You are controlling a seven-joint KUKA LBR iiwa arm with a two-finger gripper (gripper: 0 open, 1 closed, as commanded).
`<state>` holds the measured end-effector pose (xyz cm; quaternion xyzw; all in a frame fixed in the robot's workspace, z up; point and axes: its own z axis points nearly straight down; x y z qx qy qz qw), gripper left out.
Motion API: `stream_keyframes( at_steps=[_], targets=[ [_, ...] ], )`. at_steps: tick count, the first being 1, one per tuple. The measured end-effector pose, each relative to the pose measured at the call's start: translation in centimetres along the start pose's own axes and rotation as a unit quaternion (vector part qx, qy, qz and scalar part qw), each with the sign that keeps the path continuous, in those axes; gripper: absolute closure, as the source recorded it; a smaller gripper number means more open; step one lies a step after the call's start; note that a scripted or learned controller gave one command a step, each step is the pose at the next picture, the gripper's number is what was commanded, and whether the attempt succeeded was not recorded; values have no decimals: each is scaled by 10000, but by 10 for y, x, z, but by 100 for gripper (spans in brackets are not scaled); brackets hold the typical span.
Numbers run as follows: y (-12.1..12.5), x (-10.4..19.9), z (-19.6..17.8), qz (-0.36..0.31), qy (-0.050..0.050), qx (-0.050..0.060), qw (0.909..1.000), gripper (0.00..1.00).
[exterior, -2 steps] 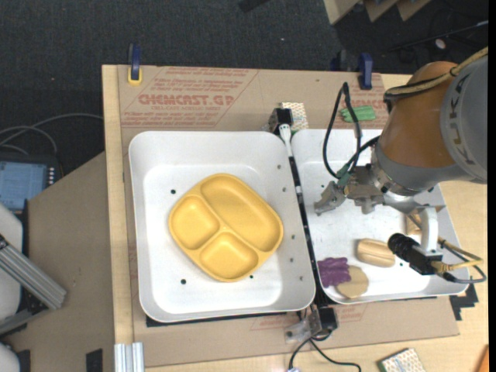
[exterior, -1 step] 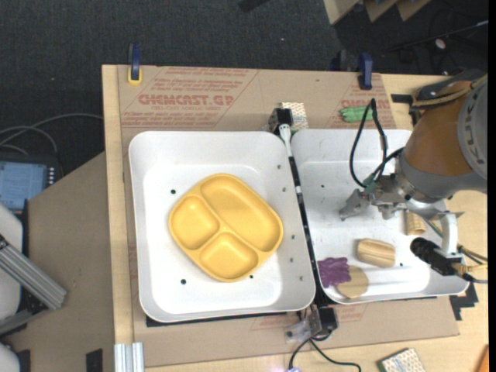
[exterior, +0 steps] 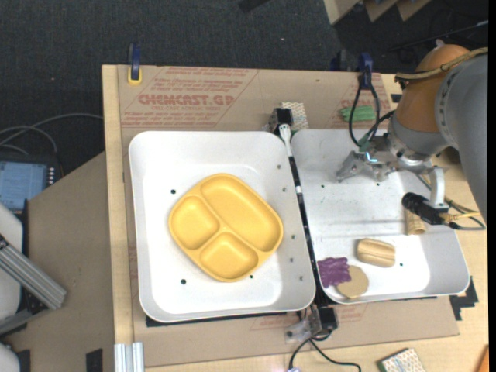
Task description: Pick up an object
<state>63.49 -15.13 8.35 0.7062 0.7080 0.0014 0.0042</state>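
**A:** Two bins on the tabletop [exterior: 194, 99]. Which one are the jaws in?

**B:** The right bin [exterior: 349, 211], the same one as the block [exterior: 376, 252]. They hang well apart from the block, toward the far end of the bin.

**A:** Apart or together?

**B:** Apart, as far as I can make out, splayed wide over bare white floor. Nothing sits between them, and they touch none of the things.

**A:** And the block itself?

**B:** A tan, rounded piece lying flat near the bin's near end. Its long axis runs across the bin, almost level in the view, and its right end sits a touch lower. I cannot tell one end from the other.

**A:** What else is near it?

**B:** A purple piece [exterior: 333, 269] lies just left of the block and a little nearer the camera. A tan disc [exterior: 354, 284] touches the purple piece's lower edge. Well left of the block, in the left bin [exterior: 155, 169], a yellow plate [exterior: 225, 227] with three compartments sits skewed.
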Motion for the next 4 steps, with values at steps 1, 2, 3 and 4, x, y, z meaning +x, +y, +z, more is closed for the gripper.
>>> stream_keyframes(
  at_steps=[1,2,3,4],
  targets=[
    [-70,2,-1,21,26,67,10000,0],
    [-1,4,-2,-3,9,3,10000,0],
    [-71,0,-1,24,29,73,10000,0],
    [-15,6,-2,-3,9,7,10000,0]
  ],
)
